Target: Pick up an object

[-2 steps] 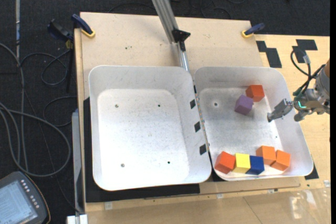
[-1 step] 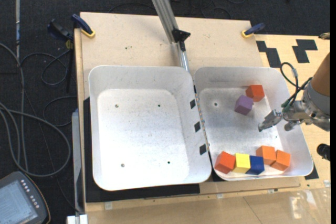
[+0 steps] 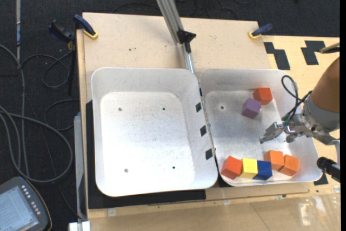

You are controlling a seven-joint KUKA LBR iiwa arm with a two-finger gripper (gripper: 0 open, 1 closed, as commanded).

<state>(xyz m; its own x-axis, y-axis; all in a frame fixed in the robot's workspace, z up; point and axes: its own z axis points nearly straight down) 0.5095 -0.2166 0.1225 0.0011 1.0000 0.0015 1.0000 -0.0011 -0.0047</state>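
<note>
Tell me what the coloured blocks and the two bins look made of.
Purple block and yellow block: likely foam or painted wood, matte, no glare, slightly soft edges. Right bin and left bin: probably moulded plastic, smooth white, rounded rims, speckled with scuffs.

Fixed overhead cam, slanted, both bins (image 3: 102,116)

Both bins white with fine dark speckling: left bin (image 3: 108,116), right bin (image 3: 227,116). Surface (image 3: 140,40) pale tan with black cut-out shapes at the right. Right bin contents: purple block (image 3: 251,109), orange block (image 3: 263,95), orange-red block (image 3: 232,167), yellow block (image 3: 250,167), blue block (image 3: 264,170), two orange blocks (image 3: 283,162). Arm (image 3: 324,94) orange band over grey; tool (image 3: 275,132) grey metal.
</note>
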